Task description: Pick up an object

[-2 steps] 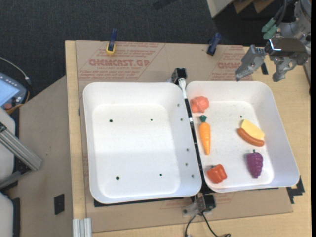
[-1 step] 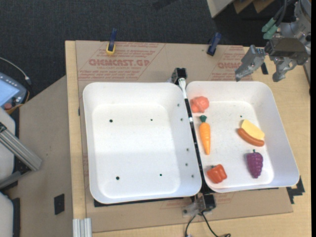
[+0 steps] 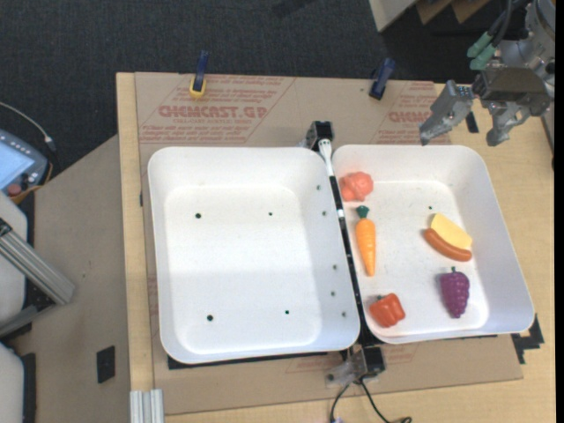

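Observation:
The right bin (image 3: pixel 493 192) holds several toy foods: a pink lump (image 3: pixel 356 185) at its far left corner, an orange carrot (image 3: pixel 366 245) along the left wall, a red pepper (image 3: pixel 386 309) at the near left, a purple grape bunch (image 3: pixel 455 291) and a yellow-orange bread-like piece (image 3: pixel 449 237) on the right. My gripper (image 3: pixel 471 123) hangs open above the bin's far right rim, with nothing between its grey fingers (image 3: pixel 439 118). It is well up and back from all the toys.
The left bin (image 3: pixel 176 192) sits beside the right one, joined by a black clamp strip (image 3: pixel 339 227). Both rest on a cardboard sheet (image 3: pixel 238 104) held by a yellow clip (image 3: pixel 199 82) and a blue clip (image 3: pixel 382 77).

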`<state>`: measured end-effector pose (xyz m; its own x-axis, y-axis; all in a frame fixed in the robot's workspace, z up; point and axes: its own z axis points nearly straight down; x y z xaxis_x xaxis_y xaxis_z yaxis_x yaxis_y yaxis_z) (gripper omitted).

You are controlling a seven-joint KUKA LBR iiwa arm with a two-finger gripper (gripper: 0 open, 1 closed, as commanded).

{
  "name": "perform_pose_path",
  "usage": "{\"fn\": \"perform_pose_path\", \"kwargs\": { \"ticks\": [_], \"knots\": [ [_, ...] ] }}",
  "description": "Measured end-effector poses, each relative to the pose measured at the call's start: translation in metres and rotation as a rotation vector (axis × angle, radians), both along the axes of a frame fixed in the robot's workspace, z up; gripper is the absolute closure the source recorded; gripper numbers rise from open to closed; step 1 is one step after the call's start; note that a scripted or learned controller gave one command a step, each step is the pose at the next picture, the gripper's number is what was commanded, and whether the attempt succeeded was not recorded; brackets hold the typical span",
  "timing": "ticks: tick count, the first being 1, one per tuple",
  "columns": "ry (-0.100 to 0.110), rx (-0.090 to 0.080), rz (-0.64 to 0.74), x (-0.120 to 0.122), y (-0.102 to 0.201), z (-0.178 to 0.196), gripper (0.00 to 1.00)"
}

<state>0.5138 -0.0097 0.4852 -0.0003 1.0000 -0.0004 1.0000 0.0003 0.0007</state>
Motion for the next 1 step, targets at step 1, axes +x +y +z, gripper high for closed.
{"fn": "perform_pose_path", "kwargs": {
  "ticks": [1],
  "knots": [
    [0.000,0.000,0.000,0.0000,0.0000,0.0000,0.00]
  ]
}}
